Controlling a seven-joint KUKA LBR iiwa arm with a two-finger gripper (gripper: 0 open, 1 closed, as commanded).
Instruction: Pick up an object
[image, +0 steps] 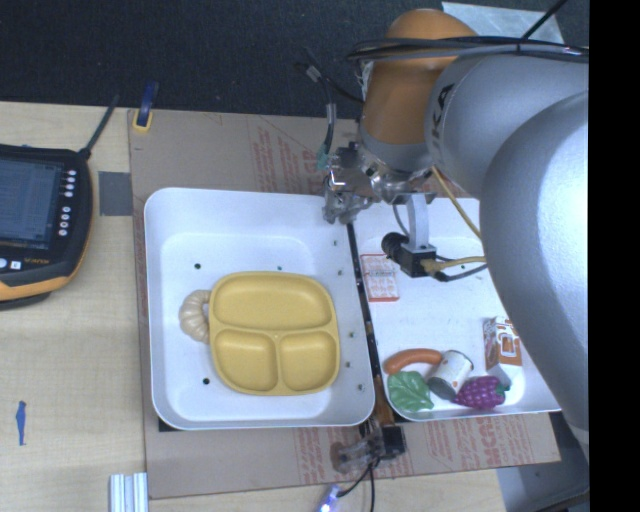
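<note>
My gripper (338, 205) hangs over the far end of the ridge between the two bins, under the orange wrist band. Nothing shows between its fingers. In the left bin (170, 290) a yellow three-part tray (272, 332) lies flat, and a tan ridged toy (193, 316) sits against its left side. At the near edge of the right bin (440, 310) lie an orange sausage (412, 358), a green leaf (410, 391), a silver can (450, 373) and a purple grape bunch (481, 393). All are well below the gripper.
A red and white label (379, 277) lies at the right bin's left edge. A small brown packet (502, 343) sits at its right side. The grey arm covers the right bin's far and right parts. A handheld control pad (40, 220) rests on the bench at far left.
</note>
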